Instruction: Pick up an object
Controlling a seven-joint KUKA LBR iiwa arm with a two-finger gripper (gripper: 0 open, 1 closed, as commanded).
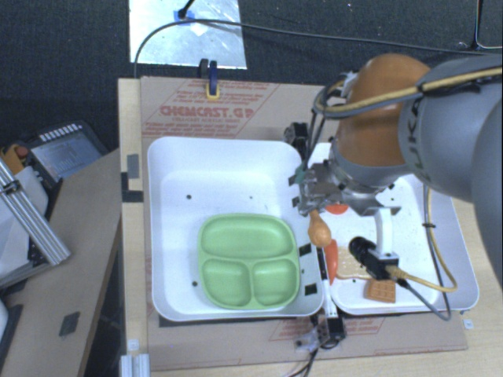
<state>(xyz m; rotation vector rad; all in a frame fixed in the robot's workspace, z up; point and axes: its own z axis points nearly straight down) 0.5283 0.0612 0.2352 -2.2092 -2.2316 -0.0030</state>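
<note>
Grey arm [440, 124] with orange band reaching in from the right, wrist hanging over the seam between the bins. Left bin [181, 171], white, holding a green divided plate [247, 261] near its front. Right bin [464, 281] largely covered by the arm. Gripper [314, 199] low at that bin's left wall; open or closed, cannot tell. Just below it a tan pear-like piece [318, 230], possibly touching, then an orange carrot [331, 259]. Near edge: small brown waffle square [380, 291].
</note>
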